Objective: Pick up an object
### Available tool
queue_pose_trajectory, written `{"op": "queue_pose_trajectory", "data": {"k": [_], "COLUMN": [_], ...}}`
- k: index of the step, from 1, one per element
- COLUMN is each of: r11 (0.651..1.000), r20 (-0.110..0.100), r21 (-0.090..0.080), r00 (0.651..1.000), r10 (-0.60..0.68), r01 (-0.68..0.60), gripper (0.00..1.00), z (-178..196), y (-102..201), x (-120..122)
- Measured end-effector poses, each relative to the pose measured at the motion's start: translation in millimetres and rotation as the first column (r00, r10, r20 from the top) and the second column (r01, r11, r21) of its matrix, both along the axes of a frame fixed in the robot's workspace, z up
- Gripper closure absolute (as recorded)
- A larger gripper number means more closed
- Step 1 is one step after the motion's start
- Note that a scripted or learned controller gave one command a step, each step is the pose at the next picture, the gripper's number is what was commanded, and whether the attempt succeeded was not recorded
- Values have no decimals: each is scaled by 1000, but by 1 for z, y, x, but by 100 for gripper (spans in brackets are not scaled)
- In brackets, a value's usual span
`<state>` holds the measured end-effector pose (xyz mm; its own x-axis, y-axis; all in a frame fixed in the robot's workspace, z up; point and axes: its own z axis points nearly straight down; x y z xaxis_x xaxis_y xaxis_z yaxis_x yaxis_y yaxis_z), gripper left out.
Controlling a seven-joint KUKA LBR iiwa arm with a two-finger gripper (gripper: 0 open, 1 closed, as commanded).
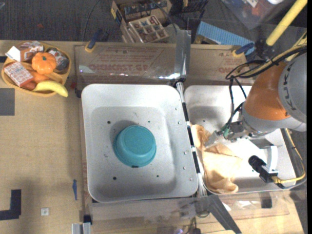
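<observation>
now the cloth (219, 162) lies bunched up in the right bin (207, 101), against the wall next to the left bin (97, 101). it looks soft and light, so it will bend and hang down when lifted. a good place to pinch is a raised fold near its top. the arm (265, 104) reaches in from the right and leans down low over the bin. the end effector (214, 138) sits right at the top edge of the cloth. i cannot tell how it is set. a blue bowl (135, 145) sits upside down in the left bin.
</observation>
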<state>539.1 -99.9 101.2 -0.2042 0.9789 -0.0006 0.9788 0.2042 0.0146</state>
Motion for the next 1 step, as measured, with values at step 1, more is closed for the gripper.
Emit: {"op": "queue_pose_trajectory", "data": {"k": [1], "r11": [1000], "r20": [-3], "r21": [-3], "r00": [1000], "r10": [23], "r01": [-23], "gripper": [0], "z": [-10], "y": [-3], "x": [10]}}
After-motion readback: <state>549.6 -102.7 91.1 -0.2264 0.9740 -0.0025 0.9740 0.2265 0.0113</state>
